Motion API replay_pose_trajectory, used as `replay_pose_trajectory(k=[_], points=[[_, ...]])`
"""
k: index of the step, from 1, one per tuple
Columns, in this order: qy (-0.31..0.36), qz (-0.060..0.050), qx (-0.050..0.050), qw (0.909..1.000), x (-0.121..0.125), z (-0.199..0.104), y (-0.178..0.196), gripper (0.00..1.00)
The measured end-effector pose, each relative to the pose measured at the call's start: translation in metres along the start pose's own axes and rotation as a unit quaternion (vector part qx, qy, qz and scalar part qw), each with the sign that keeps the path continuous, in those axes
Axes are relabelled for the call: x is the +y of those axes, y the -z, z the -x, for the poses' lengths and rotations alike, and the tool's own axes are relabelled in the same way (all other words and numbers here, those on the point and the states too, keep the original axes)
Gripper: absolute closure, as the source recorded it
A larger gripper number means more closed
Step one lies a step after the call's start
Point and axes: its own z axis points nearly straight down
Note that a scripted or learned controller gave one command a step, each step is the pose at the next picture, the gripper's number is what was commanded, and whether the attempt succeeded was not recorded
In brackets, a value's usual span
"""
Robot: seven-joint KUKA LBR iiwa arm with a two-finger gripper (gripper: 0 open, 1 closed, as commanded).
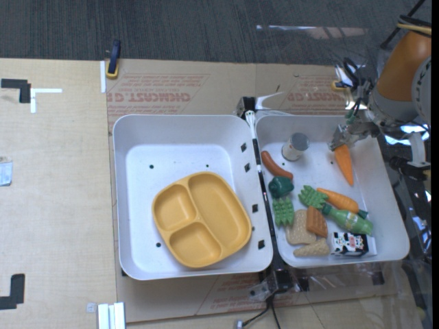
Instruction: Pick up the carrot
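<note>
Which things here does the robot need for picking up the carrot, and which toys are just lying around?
For the job:
- carrot, hanging at the end effector
- right bin

Just lying about:
- second carrot with green top
- sausage
- broccoli
- green bottle
- milk carton
- small grey cup
- yellow plate in the left bin

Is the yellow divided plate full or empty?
Empty: the yellow plate in the left bin shows three bare compartments; the food lies in the right bin.
</note>
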Motion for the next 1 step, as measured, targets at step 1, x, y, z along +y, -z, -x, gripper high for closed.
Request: replay_pose_trajectory(k=[1], points=[[-0.053, -0.001, -0.001, 0.9986, 0.003, -0.0428, 0.0368, 1.0]])
